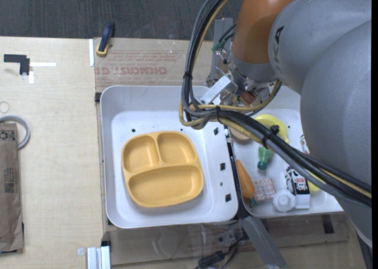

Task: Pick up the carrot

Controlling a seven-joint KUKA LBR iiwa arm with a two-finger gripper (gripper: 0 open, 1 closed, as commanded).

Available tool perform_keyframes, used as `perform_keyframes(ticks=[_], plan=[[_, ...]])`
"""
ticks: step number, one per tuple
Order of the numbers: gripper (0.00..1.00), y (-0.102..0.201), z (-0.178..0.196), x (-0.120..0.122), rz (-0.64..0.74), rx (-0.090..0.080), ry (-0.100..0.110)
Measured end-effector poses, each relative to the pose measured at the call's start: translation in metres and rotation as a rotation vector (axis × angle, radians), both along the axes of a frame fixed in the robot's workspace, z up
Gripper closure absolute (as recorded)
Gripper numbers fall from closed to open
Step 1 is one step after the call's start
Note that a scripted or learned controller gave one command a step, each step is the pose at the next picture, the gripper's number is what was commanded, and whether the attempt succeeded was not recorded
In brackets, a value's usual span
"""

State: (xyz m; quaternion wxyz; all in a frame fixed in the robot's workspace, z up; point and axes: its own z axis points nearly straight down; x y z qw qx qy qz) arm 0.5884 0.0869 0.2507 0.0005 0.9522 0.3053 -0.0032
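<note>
Gripper (239, 94): hidden beneath wrist and cable loop; cannot tell its state; nothing seen held. It hangs above the far end of the right bin (336, 206), near the divide between bins. Carrot (244, 180): orange, lying lengthwise along the right bin's left wall, near end of the bin, well apart from the gripper. Recommended approach, by judgement: descend with the grip set across the carrot's narrow width, leaving clearance from the wall. Adjacent items: green bottle (264, 158) just beside the carrot; patterned packet (265, 189) near its lower end; white cap (283, 202); yellow item (273, 125) under the cables. Left bin (112, 144): holds yellow divided plate (162, 169). Likely obstructions: wall, bottle, packet.
</note>
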Motion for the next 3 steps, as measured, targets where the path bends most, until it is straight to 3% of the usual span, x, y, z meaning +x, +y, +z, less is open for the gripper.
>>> perform_keyframes(ticks=[1,2,3], plan=[[1.00,-0.035,0.130,0.012,0.065,0.000,-0.002],[1.00,-0.007,-0.007,-0.006,-0.210,-0.001,-0.001],[1.00,-0.067,0.132,-0.048,-0.254,-0.002,-0.003]])
